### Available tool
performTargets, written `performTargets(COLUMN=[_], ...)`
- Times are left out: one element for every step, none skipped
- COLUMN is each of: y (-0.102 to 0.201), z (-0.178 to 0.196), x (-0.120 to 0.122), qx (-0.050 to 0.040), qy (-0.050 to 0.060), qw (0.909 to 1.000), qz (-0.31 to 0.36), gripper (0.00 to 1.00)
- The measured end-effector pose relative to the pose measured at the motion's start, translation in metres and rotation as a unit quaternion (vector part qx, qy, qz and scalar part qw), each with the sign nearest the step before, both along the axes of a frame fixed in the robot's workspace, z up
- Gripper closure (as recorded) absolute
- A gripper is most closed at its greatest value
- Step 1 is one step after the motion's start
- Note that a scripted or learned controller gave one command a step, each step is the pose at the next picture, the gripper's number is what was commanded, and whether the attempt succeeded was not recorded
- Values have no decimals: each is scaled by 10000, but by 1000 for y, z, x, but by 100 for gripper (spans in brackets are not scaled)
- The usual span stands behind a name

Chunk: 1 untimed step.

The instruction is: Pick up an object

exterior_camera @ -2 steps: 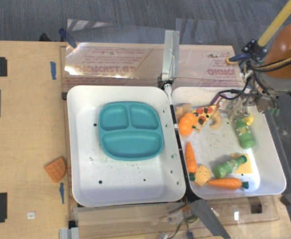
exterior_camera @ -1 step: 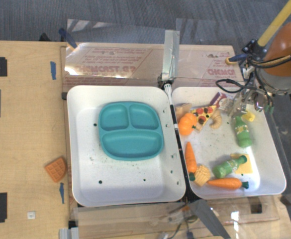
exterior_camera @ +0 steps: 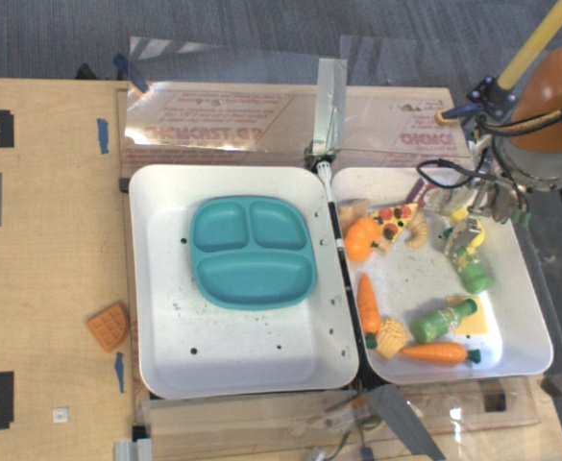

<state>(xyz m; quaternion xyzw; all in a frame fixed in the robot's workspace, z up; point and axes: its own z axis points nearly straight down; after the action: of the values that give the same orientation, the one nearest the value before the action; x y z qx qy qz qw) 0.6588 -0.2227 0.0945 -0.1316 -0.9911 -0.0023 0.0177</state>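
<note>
White plastic forms two shallow bins side by side on the tabletop (exterior_camera: 50, 257): the left bin (exterior_camera: 165, 353) holds a teal divided plate (exterior_camera: 252, 253), and the right bin (exterior_camera: 530, 339) holds toy food, including an orange fruit (exterior_camera: 360, 239), a carrot (exterior_camera: 368, 302) beside the dividing wall, a second carrot (exterior_camera: 438, 353) along the near edge, and a green bottle (exterior_camera: 439, 322) between them. My gripper (exterior_camera: 473, 230) hangs over the far right part of the right bin, just above a small yellow-and-green piece (exterior_camera: 469, 248), and I cannot tell how it is set. A waffle-shaped toy (exterior_camera: 109, 326) lies on the tabletop left of the bins.
</note>
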Motion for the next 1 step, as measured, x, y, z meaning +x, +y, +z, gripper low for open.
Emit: performTargets(y=[0], z=[11], x=[6], qx=[-36], qy=[-146], qw=[9999], qz=[7], gripper=[100])
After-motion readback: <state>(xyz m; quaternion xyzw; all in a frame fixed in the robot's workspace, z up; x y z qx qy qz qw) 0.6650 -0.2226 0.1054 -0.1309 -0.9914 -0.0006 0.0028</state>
